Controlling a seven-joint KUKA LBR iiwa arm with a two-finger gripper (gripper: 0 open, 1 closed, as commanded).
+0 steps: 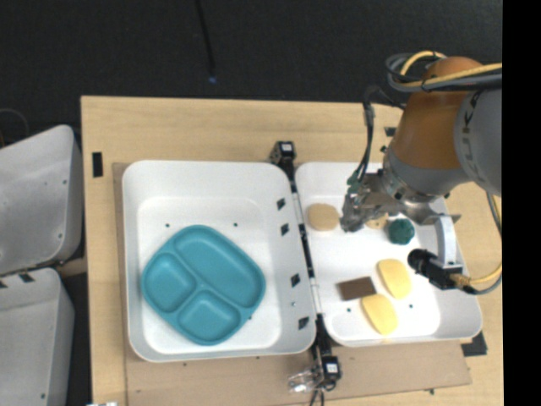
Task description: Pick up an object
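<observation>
Two shallow white plastic bins side by side on a light wooden bench (211,125). Left bin (152,184) occupied by a teal plastic divided tray with three compartments (203,284), lying flat toward the lower left of the bin floor. Right bin (456,324) containing several small items: a round tan biscuit-shaped piece (322,217) near the upper left, close to the dividing wall; a small dark green ball-like object (401,230) right of centre; a flat dark brown rectangular block (357,289) lower down; two pale yellow oval pieces, one (394,277) just right of the brown block, the other (379,314) below it near the front wall. All items resting on the bin floor, apart from one another except the two yellow ovals, which lie close together.

Grey arm with orange band (431,134) reaching in over the right bin. Two-finger gripper (358,214) low over the bin floor, positioned between the tan round piece and the green ball, just beside the tan piece. No item seen between the fingertips. Jaw condition: cannot tell from this angle.
</observation>
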